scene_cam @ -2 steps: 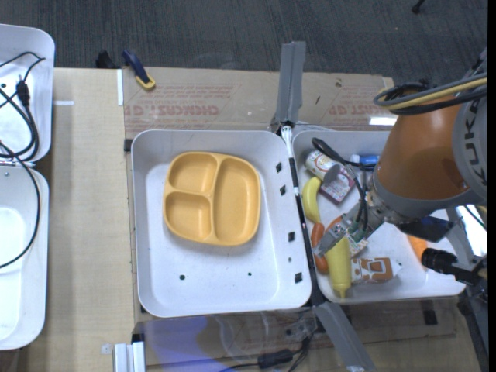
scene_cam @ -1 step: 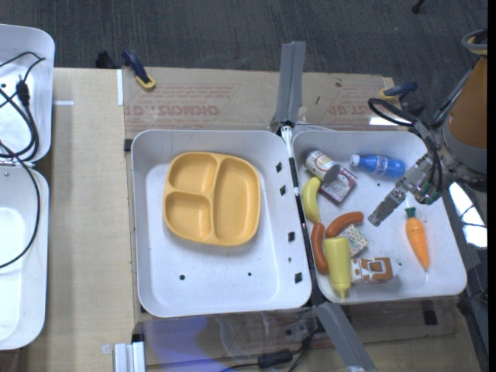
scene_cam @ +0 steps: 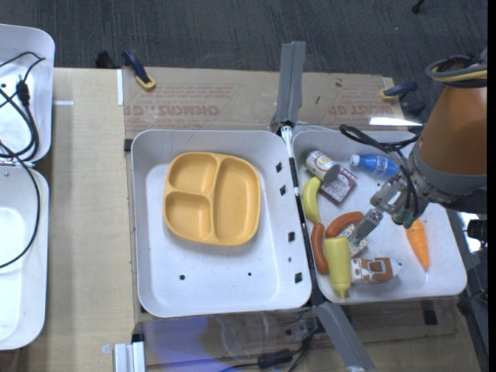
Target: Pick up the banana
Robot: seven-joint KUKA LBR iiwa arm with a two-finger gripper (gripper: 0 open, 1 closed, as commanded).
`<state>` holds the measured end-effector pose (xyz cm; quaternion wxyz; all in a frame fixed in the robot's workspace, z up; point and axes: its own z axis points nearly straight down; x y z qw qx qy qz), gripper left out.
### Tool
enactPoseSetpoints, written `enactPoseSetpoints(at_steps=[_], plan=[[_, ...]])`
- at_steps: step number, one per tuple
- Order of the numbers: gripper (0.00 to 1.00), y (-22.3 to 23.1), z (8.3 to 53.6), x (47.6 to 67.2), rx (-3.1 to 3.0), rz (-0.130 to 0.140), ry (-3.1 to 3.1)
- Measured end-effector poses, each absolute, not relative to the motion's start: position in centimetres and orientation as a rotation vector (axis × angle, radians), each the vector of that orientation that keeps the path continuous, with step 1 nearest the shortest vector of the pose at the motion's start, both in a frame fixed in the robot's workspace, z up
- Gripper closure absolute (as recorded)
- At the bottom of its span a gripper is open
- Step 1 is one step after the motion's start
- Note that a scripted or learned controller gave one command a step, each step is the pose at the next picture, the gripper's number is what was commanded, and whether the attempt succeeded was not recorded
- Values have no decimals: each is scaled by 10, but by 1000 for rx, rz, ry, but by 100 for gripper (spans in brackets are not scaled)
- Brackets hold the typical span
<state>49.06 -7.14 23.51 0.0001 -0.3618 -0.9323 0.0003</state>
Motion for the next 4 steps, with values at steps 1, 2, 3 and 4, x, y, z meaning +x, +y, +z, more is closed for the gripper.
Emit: enactPoseSetpoints(at_steps=[1, 2, 3, 4], plan=[[0, 38, 192, 478, -1081, 1, -2949], [0, 112, 150, 477, -1135, 4, -2926], [0, 136, 274, 479, -1098, 2, -2945], [0, 157, 97, 479, -902, -3, -3013]])
